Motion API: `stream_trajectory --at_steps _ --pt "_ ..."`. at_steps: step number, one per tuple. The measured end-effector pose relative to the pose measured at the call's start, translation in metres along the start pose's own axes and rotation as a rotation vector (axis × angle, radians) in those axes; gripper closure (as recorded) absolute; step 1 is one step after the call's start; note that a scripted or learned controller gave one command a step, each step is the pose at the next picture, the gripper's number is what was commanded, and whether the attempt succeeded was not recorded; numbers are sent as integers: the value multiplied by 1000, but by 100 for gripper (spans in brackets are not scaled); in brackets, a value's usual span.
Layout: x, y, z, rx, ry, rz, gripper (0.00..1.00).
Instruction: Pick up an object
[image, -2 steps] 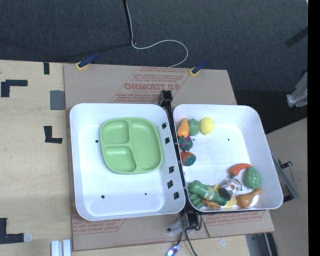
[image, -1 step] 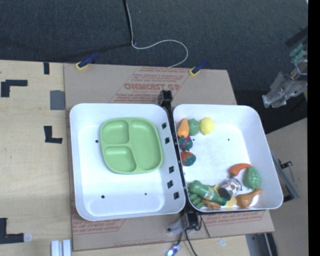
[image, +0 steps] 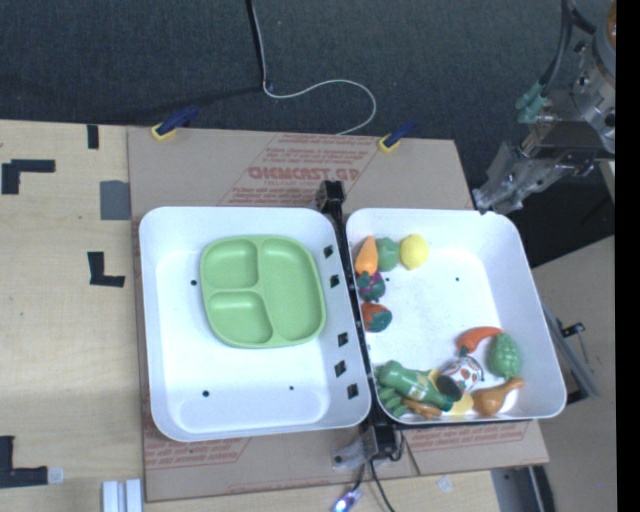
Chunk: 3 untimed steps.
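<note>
Showing the task not yet begun: a green divided plate (image: 264, 290) is seen in the left bin (image: 170, 330); toy foods (image: 440, 385) lie ungrasped in the right bin (image: 520, 300); the gripper (image: 500, 190), its state indiscernible, is poised beyond the far right corner.

one fixed camera above the bench looks down slantwise on both bins (image: 160, 300)
</note>
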<state>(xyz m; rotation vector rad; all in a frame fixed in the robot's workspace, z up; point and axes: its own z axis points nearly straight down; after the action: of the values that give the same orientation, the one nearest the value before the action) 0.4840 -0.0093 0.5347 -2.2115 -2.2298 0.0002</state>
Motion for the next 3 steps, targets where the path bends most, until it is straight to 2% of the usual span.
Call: stream_trajectory --at_steps 1,2,3 --pt "60 0 0 0 0 1 100" --pt "103 0 0 1 0 3 100" --pt "152 11 1 1 0 2 100"
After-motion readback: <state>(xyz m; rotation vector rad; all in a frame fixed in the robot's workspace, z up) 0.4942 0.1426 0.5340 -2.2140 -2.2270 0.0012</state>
